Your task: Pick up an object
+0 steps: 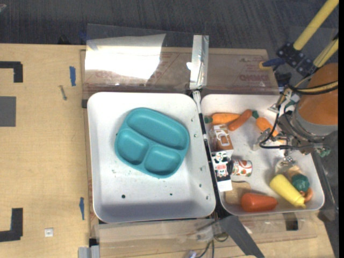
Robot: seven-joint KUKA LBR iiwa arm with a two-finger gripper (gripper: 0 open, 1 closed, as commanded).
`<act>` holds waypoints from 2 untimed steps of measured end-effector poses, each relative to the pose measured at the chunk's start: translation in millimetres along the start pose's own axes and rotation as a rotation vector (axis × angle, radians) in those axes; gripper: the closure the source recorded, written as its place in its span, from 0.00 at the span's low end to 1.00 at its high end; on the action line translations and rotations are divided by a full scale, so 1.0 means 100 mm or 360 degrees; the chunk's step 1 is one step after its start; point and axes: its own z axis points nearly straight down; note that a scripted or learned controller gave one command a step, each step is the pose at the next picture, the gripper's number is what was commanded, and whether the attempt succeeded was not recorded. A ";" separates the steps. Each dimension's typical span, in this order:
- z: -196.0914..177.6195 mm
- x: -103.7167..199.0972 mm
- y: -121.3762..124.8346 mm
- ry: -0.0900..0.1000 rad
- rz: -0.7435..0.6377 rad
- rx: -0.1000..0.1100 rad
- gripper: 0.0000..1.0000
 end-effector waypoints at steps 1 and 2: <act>0.00 -0.74 0.32 -0.0010 0.0076 -0.0004 0.00; -0.13 -0.77 0.30 -0.0029 0.0081 0.0006 1.00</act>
